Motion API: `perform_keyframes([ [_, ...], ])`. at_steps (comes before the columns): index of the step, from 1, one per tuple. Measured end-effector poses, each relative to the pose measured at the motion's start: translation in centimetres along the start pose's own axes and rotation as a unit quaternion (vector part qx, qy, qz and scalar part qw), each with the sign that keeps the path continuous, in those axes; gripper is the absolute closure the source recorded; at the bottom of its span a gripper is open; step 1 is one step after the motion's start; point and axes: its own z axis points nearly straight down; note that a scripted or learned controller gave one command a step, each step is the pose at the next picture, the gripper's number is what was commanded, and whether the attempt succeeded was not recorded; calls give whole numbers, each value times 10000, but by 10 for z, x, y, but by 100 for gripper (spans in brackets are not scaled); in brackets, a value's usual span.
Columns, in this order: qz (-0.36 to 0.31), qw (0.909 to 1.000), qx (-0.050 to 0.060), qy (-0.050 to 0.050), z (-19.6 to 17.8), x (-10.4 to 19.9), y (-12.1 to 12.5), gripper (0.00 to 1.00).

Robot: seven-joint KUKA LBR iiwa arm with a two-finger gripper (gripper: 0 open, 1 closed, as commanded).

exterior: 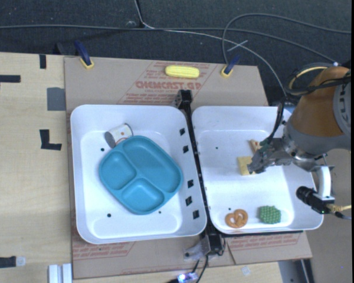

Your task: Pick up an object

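Two white bins (82,158) on the table; end effector (258,161) low in the right one.
Its grip can't be told; yellow flat block (244,165) touches it at nine o'clock, brown pretzel (236,219) and green knobbly ball (269,214) near six.

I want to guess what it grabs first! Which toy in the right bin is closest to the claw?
The small yellow block, right beside the claw. The brown pretzel toy and green bumpy toy lie apart along the bin's near edge.

My arm (318,114) reached in from the frame's right edge, my gripper (261,158) lowered at centre right, seemingly angled leftward.
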Motion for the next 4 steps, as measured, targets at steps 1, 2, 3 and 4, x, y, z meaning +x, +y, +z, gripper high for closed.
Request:
perform_keyframes([
  [1,-4,10000,-1,2,-45,6,-2,100],
  [2,-8,10000,-9,0,-102,15,-4,100],
  [3,-28,10000,22,12,-104,68,10,100],
  [4,-28,10000,33,9,-88,129,17,100],
])
